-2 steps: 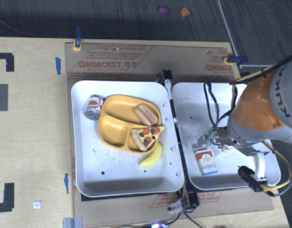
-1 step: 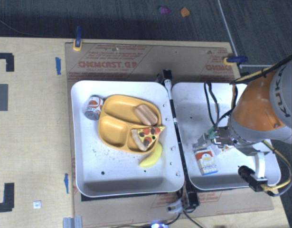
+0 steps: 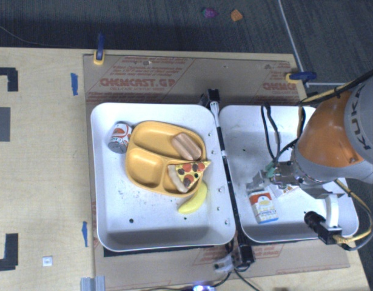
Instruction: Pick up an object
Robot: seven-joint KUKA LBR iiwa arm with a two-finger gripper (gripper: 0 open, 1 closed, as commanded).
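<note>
A small carton (image 3: 264,205), white with an orange and red face, lies flat on the floor of the right bin (image 3: 244,162), toward the near wall. The claw (image 3: 272,176) sits just above and beside the carton's upper end; whether it touches the carton cannot be told, and whether its fingers are apart or together cannot be told either. The arm (image 3: 332,141), with its orange band, enters from the right and covers much of that bin's right half. Black cables loop down from the arm over the bin's far side.

The left bin (image 3: 107,180) holds a yellow divided plate (image 3: 147,162) near its centre. A toy hot dog (image 3: 187,145) rests in the plate's far compartment and a toy pizza slice (image 3: 187,173) in its near right compartment. A banana (image 3: 195,200) lies against the plate's near right edge. A can (image 3: 119,137) lies beside the plate's far left edge. Both bins rest on a brown board (image 3: 174,77) on the table (image 3: 40,162).
</note>
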